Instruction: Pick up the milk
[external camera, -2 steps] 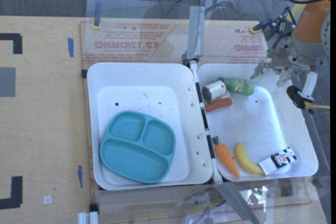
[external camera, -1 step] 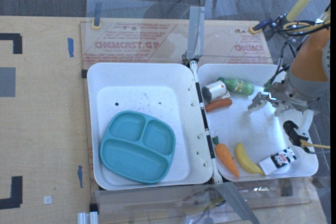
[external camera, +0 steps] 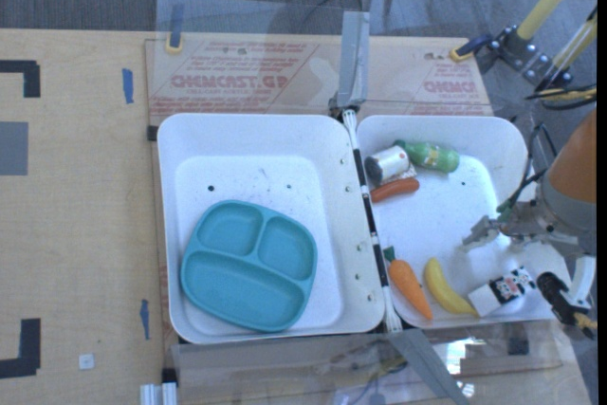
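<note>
Right bin (external camera: 432, 204): milk (external camera: 503, 289) against front-right edge beside banana (external camera: 446, 289); open floor mid-bin; jaws (external camera: 493, 232) state unclear

A teal divided plate (external camera: 249, 266) is seen in the left bin (external camera: 180, 138); carrots, a banana (external camera: 446, 289), can and green bottle (external camera: 429, 156) in the right bin (external camera: 507, 142).

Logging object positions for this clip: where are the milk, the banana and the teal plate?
milk (external camera: 503, 288), camera view, on the carton's white and black side.
banana (external camera: 446, 288), camera view, on the middle of its curve.
teal plate (external camera: 248, 265), camera view, on the ridge between its compartments.
</note>
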